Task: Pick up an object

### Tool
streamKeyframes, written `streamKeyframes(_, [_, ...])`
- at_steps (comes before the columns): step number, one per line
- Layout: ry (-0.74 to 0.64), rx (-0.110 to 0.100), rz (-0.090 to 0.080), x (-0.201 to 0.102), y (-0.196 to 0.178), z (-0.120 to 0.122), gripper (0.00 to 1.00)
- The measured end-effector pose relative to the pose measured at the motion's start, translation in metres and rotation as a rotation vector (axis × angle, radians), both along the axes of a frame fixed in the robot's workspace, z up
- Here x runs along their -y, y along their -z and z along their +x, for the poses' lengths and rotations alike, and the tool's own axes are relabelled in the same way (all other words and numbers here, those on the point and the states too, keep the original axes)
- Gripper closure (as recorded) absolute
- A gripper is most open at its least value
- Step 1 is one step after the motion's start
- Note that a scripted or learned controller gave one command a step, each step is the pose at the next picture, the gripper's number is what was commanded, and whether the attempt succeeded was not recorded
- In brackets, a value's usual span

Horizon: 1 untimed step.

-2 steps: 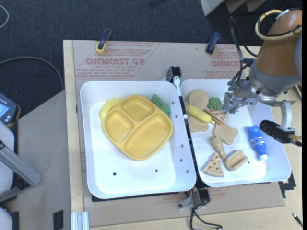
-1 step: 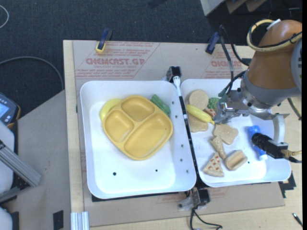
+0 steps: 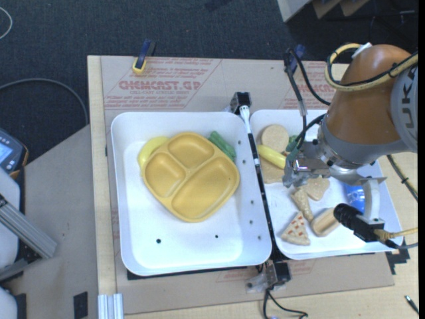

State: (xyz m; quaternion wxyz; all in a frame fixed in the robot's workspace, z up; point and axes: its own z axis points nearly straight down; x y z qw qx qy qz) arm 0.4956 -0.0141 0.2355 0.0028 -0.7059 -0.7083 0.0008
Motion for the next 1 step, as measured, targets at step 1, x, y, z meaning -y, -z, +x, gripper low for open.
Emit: streamKeyframes(1, [0.004, 0.001, -0.002, 0.0046, 0.0032, -0.0044, 1.00])
